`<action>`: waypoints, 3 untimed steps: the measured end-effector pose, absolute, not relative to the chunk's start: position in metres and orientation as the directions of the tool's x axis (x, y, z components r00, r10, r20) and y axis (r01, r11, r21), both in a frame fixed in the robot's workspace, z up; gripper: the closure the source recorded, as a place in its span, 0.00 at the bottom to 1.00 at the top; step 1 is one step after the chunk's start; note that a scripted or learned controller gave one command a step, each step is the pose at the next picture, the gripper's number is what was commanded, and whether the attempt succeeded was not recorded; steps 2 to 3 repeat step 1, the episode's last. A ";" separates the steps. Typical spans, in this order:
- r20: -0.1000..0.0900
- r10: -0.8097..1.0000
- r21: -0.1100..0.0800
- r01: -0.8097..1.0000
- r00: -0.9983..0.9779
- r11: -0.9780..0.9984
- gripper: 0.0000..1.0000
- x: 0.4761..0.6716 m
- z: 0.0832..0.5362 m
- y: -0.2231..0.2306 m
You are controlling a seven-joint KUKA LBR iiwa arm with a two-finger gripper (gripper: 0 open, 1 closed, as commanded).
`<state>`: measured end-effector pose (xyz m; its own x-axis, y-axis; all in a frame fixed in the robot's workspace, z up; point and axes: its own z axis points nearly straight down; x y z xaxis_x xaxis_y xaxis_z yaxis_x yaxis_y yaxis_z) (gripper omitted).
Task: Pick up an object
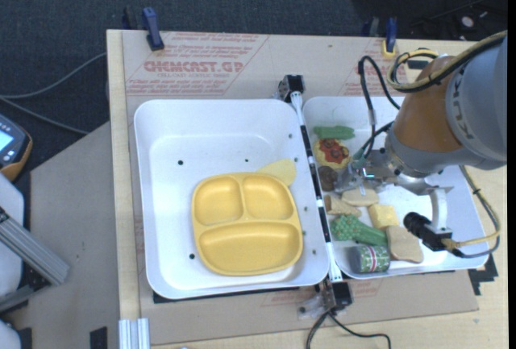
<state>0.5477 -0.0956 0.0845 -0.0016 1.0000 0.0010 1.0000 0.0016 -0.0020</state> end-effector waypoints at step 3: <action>0.002 1.000 0.009 1.000 -0.009 0.009 1.00 0.541 0.191 -0.018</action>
